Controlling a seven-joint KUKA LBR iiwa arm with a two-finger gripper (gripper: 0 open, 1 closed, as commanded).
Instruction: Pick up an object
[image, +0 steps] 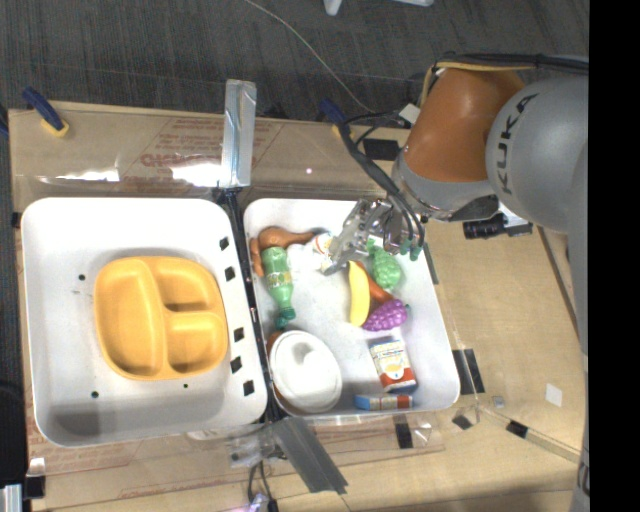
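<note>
The right bin (440, 340) holds several toy items: a green bottle (277, 278), a brown pear-shaped piece (283, 239), a yellow banana (358, 293), purple grapes (386, 317), a green vegetable (387, 268), a small carton (392, 363), a marker-like stick (383, 402) and a white bowl (305, 371). My gripper (362, 243) hangs over the back of this bin, just above the banana's top end and left of the green vegetable. Its metal fingers point down-left with nothing visibly between them.
The left bin (50, 250) holds a yellow divided tray (160, 315). A taped divider (240, 130) rises between the bins at the back. The arm's orange band (455, 120) and cables loom over the right bin's back right corner.
</note>
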